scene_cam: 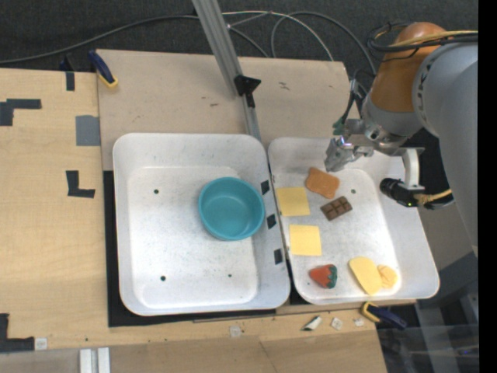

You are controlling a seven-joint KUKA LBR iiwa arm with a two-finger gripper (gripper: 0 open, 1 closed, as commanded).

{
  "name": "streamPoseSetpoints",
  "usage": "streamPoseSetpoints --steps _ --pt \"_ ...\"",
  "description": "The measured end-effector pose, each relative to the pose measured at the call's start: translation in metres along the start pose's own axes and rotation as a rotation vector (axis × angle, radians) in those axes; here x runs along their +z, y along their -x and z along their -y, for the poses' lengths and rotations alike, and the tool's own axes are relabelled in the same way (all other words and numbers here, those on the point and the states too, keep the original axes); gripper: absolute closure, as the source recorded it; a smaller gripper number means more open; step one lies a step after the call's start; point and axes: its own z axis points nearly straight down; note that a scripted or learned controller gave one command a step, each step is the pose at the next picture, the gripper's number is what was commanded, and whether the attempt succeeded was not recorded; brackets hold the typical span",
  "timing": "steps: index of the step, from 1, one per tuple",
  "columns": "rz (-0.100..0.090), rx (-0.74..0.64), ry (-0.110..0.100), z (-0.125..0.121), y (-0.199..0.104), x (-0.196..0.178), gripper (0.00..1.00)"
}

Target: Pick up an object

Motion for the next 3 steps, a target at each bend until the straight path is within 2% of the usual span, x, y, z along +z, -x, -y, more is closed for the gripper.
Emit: streamPoseSetpoints --steps 2,3 --pt "0.002 0.0 0.002 -0.018 0.01 -0.104 1.0" --pt "-0.001 -0.003 -0.006 0.004 -0.047 -0.096 1.0"
